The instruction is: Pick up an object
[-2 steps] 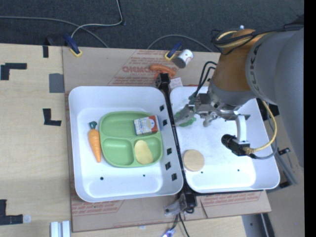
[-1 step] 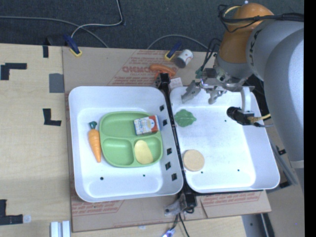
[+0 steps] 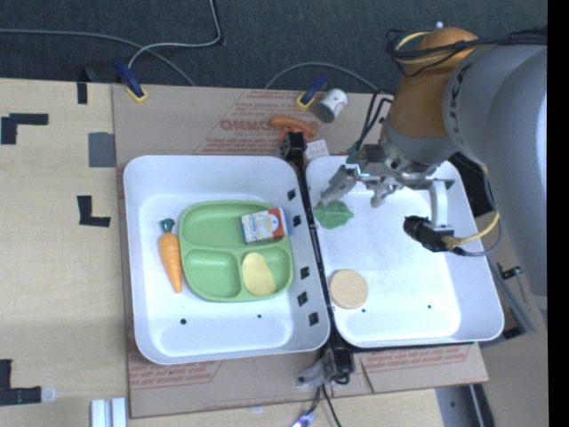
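My gripper [image 3: 360,189] hangs over the upper left part of the right bin [image 3: 444,310], its fingers spread open with nothing between them. A green leafy toy [image 3: 333,213] lies on the bin floor just below and left of the fingertips. A round tan cookie [image 3: 348,288] rests near the bin's lower left. In the left bin [image 3: 151,327] a green divided plate [image 3: 213,269] carries a small carton [image 3: 262,226] and a yellow oval piece [image 3: 259,274]. An orange carrot [image 3: 170,258] lies left of the plate.
The arm's grey body and orange band [image 3: 427,87] fill the upper right, above the right bin's far edge. A black clamp strip [image 3: 307,238] runs between the bins. Cables, a blue clip [image 3: 132,82] and a small grey cylinder [image 3: 330,105] lie on the cardboard behind.
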`<state>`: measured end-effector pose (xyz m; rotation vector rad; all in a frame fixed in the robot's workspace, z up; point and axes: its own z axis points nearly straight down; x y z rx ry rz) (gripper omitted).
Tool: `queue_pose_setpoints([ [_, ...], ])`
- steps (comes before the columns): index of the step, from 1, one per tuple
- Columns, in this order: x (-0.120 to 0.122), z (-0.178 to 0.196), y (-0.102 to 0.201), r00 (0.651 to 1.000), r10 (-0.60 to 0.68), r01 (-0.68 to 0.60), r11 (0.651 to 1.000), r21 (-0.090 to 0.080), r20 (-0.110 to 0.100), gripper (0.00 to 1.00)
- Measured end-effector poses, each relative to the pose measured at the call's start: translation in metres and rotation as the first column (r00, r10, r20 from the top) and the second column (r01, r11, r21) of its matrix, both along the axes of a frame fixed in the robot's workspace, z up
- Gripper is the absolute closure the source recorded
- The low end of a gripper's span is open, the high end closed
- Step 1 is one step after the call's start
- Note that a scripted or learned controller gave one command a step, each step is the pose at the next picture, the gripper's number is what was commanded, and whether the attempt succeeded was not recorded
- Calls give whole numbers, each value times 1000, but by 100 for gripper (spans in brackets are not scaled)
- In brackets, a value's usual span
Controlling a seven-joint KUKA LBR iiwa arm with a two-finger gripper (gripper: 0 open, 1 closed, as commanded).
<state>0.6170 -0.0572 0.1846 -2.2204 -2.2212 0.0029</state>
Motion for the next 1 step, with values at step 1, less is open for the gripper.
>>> queue_pose_setpoints([
  [1,-21,0,-4,1000,0,0,1000,-1,1,0],
])
